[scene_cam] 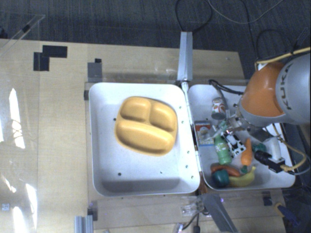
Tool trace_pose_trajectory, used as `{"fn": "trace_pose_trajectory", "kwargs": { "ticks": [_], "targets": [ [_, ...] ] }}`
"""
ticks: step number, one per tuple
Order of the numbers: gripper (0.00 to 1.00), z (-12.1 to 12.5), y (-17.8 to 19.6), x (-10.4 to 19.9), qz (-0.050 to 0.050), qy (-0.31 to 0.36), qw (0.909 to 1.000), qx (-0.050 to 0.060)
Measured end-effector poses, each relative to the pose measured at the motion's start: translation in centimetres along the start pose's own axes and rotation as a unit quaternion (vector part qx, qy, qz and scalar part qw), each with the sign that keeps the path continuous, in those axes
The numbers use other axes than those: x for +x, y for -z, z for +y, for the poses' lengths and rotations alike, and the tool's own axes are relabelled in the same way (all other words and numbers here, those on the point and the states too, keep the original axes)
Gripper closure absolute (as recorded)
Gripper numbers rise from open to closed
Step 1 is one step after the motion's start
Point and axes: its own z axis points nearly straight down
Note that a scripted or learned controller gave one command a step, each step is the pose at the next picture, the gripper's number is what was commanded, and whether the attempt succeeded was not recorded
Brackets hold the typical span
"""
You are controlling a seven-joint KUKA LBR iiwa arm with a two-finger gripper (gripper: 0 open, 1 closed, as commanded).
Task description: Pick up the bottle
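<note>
The bottle [222, 150] is green with a pale cap end and lies in the right bin [204, 101], pointing roughly from the back to the front of the bin. My gripper [227, 128] hangs low over the bin, right at the bottle's far end. The grey arm with its orange band [262, 93] comes in from the right and covers the bin's back right part. I cannot make out whether anything is held.
Around the bottle lie a small can [218, 106], a red-and-white packet [203, 129], an orange carrot [248, 152], a banana [243, 178], a dark green ball [220, 177] and a black-and-white item [236, 146]. The left bin [102, 169] holds a yellow divided tray [146, 125].
</note>
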Motion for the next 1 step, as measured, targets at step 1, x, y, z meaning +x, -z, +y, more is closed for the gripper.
{"fn": "trace_pose_trajectory", "kwargs": {
  "ticks": [1],
  "targets": [
    [0.00,-5.27,0.13,2.01,-0.001,-0.045,0.9990,0.000]
  ]
}}
